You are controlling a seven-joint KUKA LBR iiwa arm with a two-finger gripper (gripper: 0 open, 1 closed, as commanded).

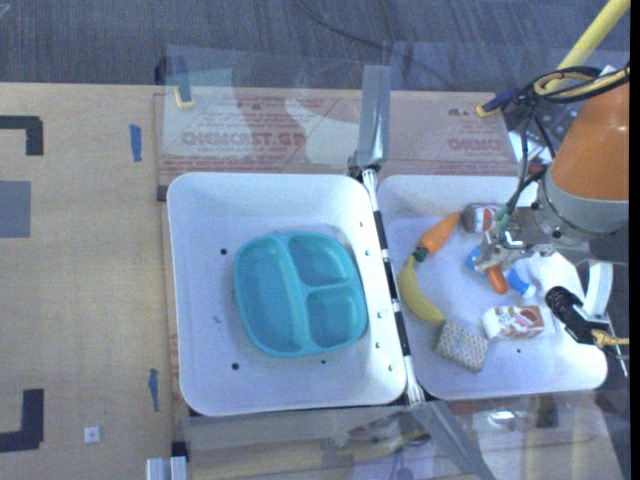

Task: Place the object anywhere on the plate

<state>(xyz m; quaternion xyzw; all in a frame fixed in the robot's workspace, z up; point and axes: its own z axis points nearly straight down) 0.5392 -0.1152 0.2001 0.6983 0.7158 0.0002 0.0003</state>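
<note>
Tool (492,256) over right bin (590,368) | banana (418,293), carrot (437,236) | left bin (200,368): plate (299,293)

arm (598,158) cut off at right edge, gripper (492,253) blurred among small items

grey carpet floor (120,18) beyond a wooden bench (80,268) marked with blue tape (135,143).

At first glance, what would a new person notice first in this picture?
The turquoise divided plate sits alone in the left bin. The right bin holds a clutter: a banana by the divider, a carrot above it. The grey and orange arm hangs over that bin's right side.
</note>
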